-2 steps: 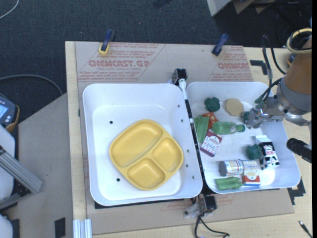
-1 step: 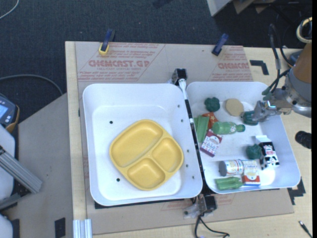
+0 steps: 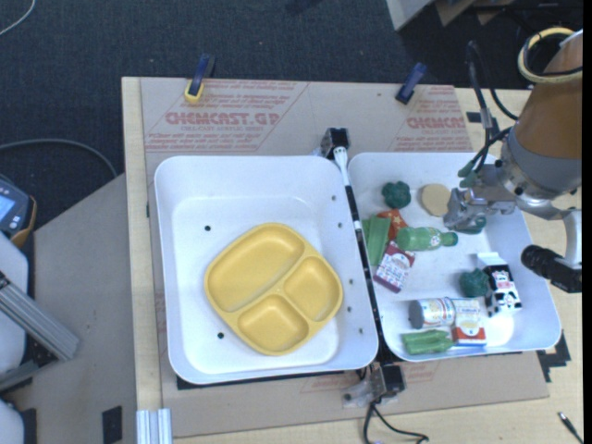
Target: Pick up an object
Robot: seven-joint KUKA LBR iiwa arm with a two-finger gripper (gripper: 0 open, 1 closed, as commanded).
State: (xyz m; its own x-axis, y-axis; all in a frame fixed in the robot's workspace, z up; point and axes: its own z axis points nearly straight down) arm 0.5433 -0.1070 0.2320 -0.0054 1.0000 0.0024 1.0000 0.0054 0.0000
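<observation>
From where I sit, the near end of the right bin [image 3: 546, 326] holds the most clutter: a green pickle-shaped piece [image 3: 427, 342] lying along the near wall, a small can [image 3: 447, 312] on its side just beyond it, and a black-and-white cow toy [image 3: 500, 288] with a dark green lump [image 3: 474, 282] touching its left side. Further in, a red-and-white carton [image 3: 393, 270] lies tilted near the divider, with a green strip [image 3: 376, 239] standing beside it. The left bin [image 3: 176, 248] carries only a yellow divided plate [image 3: 274, 288], well apart from the arm.

The piece I judge the move turns on is the green bottle [image 3: 427, 240]. It lies on its side with its long axis running left to right, cap end toward the right, and that end sits just beside and slightly near of the gripper [image 3: 465, 211]. The gripper hovers low over the far half of the right bin; nothing shows between its fingers, but whether they are spread or closed I cannot tell from this slant. To take the bottle, I would want the fingers closing across its narrow width, so a short shift left and nearer.

Beyond the gripper lie a tan disc [image 3: 434, 198] and a green broccoli piece [image 3: 397, 193], both near the far wall.
</observation>
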